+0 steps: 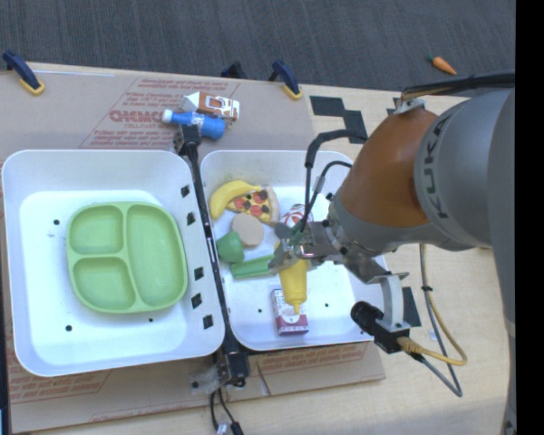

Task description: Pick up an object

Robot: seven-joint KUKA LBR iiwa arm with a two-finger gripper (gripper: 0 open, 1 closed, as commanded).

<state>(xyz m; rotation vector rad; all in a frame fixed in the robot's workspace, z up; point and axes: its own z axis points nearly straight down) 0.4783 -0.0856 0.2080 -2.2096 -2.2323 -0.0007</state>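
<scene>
Looming over the right bin (340,338), the grey arm (453,170) with its orange band took up most of my view's right side, and it hid much of the wrist. From my console I could see the claw (295,250) low inside that bin, its metal tips just above the top of a yellow mustard bottle (294,284). Whether those tips were spread or clenched I could not tell, and I saw nothing clearly caught between them.

Just below the bottle lay a small red and white carton (291,320), touching its lower end. To the claw's left sat a green toy piece (234,250) with a tan round slice (249,233) resting against it. Above those lay a yellow banana (228,194) beside a pizza slice (257,204). A small red and white item (294,216) showed just above the claw, too blurred for me to name.

Across the divider, the left bin (36,315) held a light green sectioned plate (127,257), well apart from the claw. Beyond the bins, on the cardboard-covered bench (100,107), I noted a small white carton (213,107) and a blue object (199,123) near the bins' junction.
</scene>
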